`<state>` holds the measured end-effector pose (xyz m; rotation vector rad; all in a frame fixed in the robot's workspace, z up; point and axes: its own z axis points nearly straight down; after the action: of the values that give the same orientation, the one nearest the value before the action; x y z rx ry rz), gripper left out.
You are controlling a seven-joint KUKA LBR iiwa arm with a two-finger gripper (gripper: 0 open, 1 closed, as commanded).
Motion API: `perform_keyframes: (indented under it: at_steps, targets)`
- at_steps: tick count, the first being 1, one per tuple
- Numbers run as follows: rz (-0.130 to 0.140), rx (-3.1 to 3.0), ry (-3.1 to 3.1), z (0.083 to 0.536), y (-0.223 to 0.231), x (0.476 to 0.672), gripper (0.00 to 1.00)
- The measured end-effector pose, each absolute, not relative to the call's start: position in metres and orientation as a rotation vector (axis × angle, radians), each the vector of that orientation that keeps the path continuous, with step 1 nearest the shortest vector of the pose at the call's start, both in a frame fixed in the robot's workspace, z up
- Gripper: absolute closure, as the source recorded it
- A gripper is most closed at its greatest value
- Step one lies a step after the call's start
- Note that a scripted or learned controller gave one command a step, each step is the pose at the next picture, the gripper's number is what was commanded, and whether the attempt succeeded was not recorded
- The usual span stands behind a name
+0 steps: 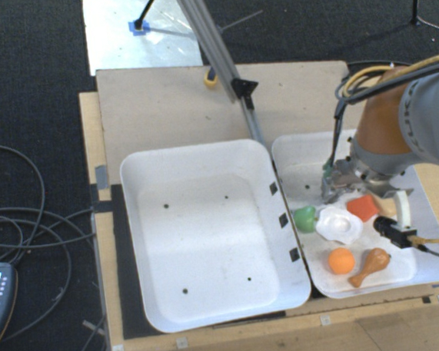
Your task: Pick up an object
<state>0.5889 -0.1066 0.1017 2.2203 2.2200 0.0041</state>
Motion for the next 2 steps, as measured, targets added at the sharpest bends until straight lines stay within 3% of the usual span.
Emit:
perform_keyframes:
  at_steps: [2]
  targets:
    - [0.008, 2.211, 2.222, 0.210, -0.107, 0.593, 1.00]
